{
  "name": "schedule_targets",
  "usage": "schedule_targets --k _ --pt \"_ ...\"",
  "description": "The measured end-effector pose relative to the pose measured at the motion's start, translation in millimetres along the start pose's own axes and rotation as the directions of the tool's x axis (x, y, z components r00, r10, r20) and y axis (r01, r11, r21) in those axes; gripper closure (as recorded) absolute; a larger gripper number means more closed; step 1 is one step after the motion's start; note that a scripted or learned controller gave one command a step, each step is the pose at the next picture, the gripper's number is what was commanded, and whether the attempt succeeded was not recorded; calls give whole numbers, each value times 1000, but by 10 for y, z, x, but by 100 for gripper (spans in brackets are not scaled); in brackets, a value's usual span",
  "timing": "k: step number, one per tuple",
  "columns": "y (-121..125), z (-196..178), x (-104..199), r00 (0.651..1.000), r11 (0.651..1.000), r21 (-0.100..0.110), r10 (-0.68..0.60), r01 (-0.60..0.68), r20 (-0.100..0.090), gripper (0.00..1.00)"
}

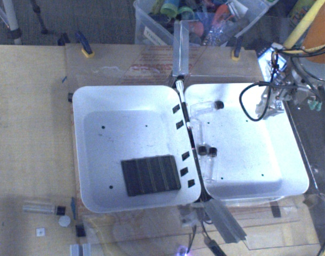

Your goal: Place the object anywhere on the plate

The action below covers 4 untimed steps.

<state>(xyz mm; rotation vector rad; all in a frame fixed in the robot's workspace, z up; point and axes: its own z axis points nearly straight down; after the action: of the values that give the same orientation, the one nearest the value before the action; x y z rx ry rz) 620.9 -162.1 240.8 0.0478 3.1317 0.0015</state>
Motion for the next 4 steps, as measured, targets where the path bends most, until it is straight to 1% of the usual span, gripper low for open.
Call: schedule_targets --k 1,2,3,4 --pt "969 -317 -298 997 997 0 75 -75 -1 100" --pt "1898 -782 -339 971 971 -2 -238 238 1 100" --pt "2572 189 -381 999 999 -1 -33 33 -6 100" --pt "3383 1116 -343 989 989 -2 -149 149 -7 100"
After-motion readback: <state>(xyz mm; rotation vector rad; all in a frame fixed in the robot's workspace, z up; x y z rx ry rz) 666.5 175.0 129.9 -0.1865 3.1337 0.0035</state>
